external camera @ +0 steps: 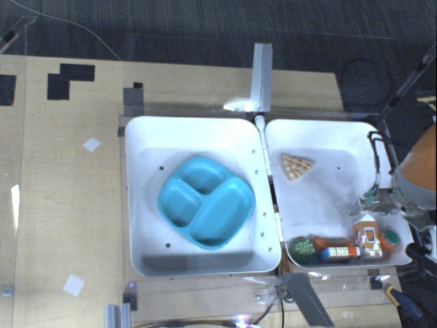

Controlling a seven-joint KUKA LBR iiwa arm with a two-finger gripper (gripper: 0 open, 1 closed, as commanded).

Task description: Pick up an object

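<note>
Over at the right bin's [321, 132] far right edge the gripper [374, 202] hovers just above the toy clutter, small orange-capped bottle [367, 236] piled in the near corner, probably lining up a grab, though how its grasping end is set, can't tell.

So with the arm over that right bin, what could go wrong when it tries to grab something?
The gripper sits at the right bin's far edge, just above a tight cluster in the front corner: a white carton, a broccoli piece and a bottle lying packed together. It may pinch two things at once, or knock one aside. Being so close to the bin wall, a finger might also hit the rim.
</note>
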